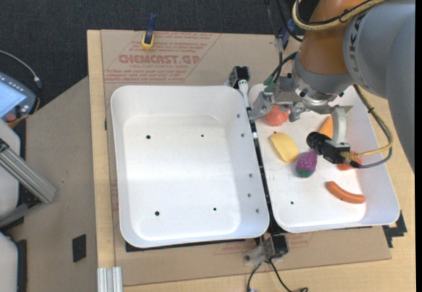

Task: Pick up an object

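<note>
1. Dark carpet surrounds the counter (178, 60), which is topped with a brown cardboard sheet carrying two shallow white bins side by side.
2. Left bin (132, 103) shows bare white floor with a few small dark dots.
3. Right bin (376, 208) holds the candidates: a red-orange rounded piece (277, 115) near its far left corner, a yellow wedge (285, 147) just below that, a purple berry-like piece (305, 163) just beside the wedge, an orange sausage shape (345, 192) lying apart toward the near right, and an orange sliver (326, 127) partly hidden behind the arm's hardware.
4. Grey arm with orange band reaches in from the right; the pincer (282, 103) sits low over the far left corner of the right bin, directly above or touching the red-orange piece.
5. Whether the pincer is open or closed cannot be told from this angle; nothing is plainly seen gripped.
6. Judgement: the step in hand looks like a descent onto the red-orange piece.
7. To do it well, the arm should centre over the piece, keep off the bin wall and the divider close by, and seat low before closing so the rounded shape does not squirt out.
8. Risk: the near wall may block one side and spoil the grip.
</note>
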Controlling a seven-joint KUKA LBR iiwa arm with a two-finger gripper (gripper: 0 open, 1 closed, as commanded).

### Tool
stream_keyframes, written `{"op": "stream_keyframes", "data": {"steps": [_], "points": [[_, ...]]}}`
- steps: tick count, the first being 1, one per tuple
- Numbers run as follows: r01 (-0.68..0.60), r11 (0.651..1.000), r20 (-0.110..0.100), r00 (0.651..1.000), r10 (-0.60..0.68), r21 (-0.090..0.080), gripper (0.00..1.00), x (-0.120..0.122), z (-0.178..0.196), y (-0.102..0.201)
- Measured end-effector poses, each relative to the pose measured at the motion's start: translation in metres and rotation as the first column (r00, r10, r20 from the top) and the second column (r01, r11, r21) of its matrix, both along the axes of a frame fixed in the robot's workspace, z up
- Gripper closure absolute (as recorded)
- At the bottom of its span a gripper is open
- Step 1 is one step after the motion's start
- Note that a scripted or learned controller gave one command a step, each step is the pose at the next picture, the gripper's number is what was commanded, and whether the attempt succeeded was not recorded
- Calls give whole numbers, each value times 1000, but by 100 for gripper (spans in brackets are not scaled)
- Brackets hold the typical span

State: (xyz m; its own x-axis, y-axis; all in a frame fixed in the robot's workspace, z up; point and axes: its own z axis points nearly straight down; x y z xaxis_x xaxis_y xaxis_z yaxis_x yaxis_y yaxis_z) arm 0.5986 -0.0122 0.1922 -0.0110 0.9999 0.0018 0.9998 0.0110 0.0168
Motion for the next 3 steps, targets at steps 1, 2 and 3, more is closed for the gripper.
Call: {"op": "stream_keyframes", "data": {"steps": [1, 2, 3], "points": [[17, 1000, -22, 1000, -17, -3, 0, -46, -8, -55], [3, 1000, -9, 1000, -3, -1, 0, 36, -7, 18], [12, 1000, -23, 1000, -12, 0, 0, -23, -8, 29]]}}
